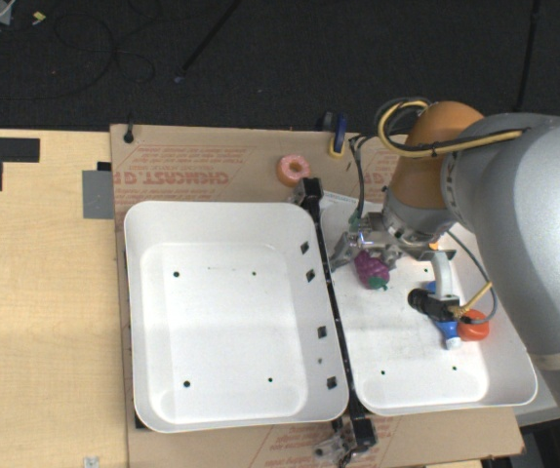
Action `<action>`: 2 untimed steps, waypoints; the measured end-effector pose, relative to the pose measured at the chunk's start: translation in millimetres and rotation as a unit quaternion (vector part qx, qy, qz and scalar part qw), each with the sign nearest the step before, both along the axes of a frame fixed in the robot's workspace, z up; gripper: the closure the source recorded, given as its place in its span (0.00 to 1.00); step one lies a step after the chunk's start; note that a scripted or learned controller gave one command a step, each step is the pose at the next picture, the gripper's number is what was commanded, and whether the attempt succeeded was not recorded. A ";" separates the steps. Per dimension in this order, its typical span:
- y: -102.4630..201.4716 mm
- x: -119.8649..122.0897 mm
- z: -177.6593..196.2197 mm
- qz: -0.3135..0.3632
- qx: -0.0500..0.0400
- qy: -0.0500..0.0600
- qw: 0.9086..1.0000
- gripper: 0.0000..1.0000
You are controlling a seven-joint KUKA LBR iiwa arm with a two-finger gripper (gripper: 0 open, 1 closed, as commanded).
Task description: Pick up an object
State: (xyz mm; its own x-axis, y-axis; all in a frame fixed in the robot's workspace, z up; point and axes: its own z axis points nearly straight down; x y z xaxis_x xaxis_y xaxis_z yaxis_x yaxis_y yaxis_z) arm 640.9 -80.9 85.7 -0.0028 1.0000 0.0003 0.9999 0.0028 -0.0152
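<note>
In the far left part of the right bin (500, 383), the claw (366, 252) hangs low over the white floor, near the black strip (324, 295) that runs between the two bins. The grey arm (514, 222) with its orange band (436, 154) reaches to it from the right. From this angle I cannot tell whether the claw is wide or narrow, or whether it has hold of anything.

Just on the near side of the claw is a small purple thing (373, 269) with a bit of green at its near edge. It touches the claw's metal parts or sits right under them, and whether it rests on the bin floor or is lifted cannot be judged. To the right and nearer lies an orange round thing (474, 329), well apart from the purple one. A small blue piece (453, 340) sits just beside the orange thing on its left.

The left bin (143, 261) sits on the other side of the black strip, with a few small dark dots on its floor. Both bins rest on a brown cardboard sheet (192, 169) with red print. On that sheet, beyond the bins' far edges, lies a pink ring (293, 170). Farther still, a blue clamp (336, 131) grips the sheet's far edge. The pale wooden bench (36, 310) lies to the left, and dark cloth (260, 47) covers the far side.
</note>
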 end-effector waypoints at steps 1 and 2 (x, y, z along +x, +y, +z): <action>-0.6 0.0 0.0 0.000 0.000 0.000 1.000 0.00; -0.3 0.0 0.0 0.001 0.000 0.000 1.000 0.00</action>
